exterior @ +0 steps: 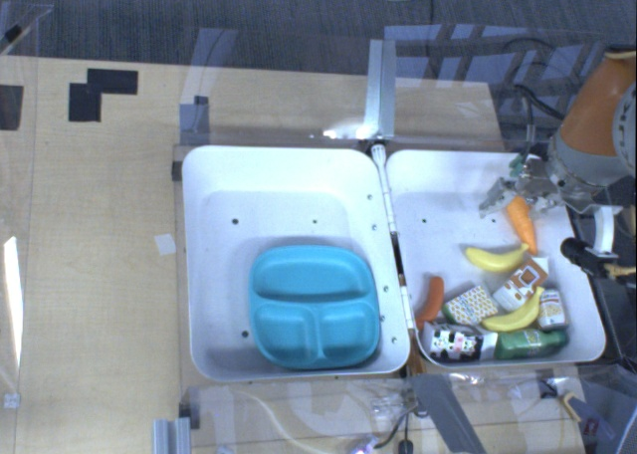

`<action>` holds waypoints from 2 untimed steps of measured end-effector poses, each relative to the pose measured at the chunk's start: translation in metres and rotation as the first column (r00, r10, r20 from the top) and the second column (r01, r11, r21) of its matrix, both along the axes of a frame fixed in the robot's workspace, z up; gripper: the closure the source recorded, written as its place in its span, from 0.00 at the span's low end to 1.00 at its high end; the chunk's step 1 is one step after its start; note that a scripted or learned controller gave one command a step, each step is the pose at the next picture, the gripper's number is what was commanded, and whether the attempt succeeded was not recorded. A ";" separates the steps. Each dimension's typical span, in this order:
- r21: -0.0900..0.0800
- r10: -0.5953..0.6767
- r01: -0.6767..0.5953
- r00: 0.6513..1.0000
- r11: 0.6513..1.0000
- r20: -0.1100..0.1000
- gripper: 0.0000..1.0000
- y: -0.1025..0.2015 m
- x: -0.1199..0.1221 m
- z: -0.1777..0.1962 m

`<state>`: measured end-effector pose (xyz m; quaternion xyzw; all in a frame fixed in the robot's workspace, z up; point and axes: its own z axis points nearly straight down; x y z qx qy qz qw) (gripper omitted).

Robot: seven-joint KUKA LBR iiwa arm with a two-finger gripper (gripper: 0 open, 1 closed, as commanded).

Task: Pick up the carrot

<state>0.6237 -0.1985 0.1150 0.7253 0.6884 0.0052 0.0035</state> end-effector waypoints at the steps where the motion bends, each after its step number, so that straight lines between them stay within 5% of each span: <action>1: -0.006 0.083 -0.083 0.997 0.997 -0.004 0.00 -0.003 0.025 -0.027; 2: -0.009 0.091 -0.091 0.996 0.996 0.004 1.00 -0.001 0.029 -0.013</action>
